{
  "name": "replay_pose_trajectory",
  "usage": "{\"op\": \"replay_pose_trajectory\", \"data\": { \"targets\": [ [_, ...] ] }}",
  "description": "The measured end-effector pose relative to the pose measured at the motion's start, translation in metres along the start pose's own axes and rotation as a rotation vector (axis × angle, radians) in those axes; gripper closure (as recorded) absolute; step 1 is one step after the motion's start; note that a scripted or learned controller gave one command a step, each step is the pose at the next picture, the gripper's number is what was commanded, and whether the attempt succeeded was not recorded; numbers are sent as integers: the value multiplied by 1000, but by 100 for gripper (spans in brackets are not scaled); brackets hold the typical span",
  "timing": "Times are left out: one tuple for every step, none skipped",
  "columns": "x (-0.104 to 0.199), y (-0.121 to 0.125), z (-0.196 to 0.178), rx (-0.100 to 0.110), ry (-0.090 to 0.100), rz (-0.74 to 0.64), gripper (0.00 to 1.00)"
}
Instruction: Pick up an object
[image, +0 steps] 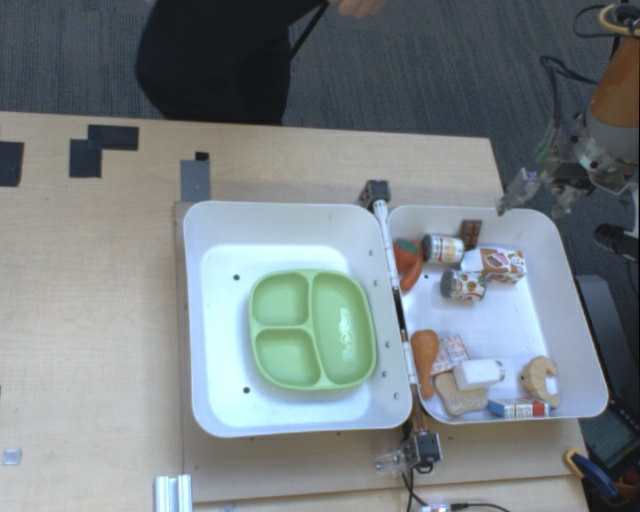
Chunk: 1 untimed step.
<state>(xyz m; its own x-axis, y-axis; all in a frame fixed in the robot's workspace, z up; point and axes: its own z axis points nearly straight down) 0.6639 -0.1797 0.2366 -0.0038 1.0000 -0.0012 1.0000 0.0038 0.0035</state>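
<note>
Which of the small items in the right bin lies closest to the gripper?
The brown block by the bin's far rim, nearest the gripper; the rest lie farther into the bin.

We see the right bin (572, 290) crowded at twelve o'clock with a jar (443, 247), a carton (500, 266) and a can (464, 286), and at six o'clock with bread (461, 393), a carrot (426, 358) and a tube (518, 409). Its middle, toward three o'clock, lies bare. A green plate (311, 330) takes up the left bin's (215, 300) centre.
</note>
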Motion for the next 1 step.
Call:
{"op": "replay_pose_trajectory", "data": {
  "targets": [
    [21,-97,78,4,2,1,0]
  ]
}}
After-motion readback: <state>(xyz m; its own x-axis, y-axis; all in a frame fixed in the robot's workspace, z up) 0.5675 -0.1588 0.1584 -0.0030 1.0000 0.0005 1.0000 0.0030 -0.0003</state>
